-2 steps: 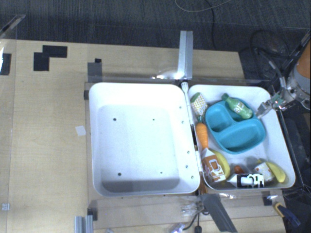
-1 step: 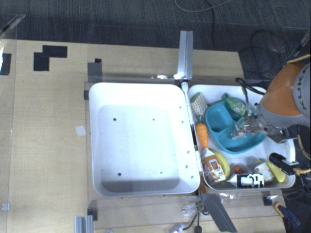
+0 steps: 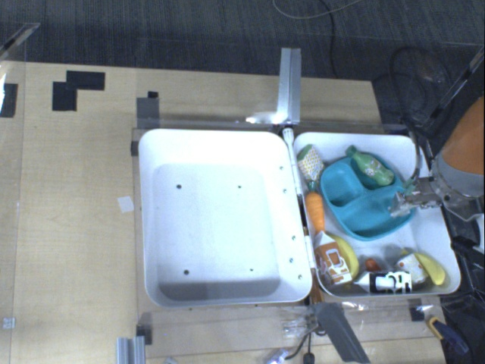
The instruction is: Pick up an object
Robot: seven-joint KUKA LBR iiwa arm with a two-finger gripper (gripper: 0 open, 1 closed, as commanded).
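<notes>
Hand (image 3: 400, 203) sits at the blue dish's (image 3: 355, 203) right rim in the right bin (image 3: 447, 237); its grip I cannot tell. The curved rim could slip free when lifted.

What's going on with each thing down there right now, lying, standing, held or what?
Blue divided dish: tilted, resting in the right bin.
Gripper: at the dish's right rim.
Carrot: lying along the bin's left wall.
Two bananas: lying flat.
Left bin: sitting level.
</notes>
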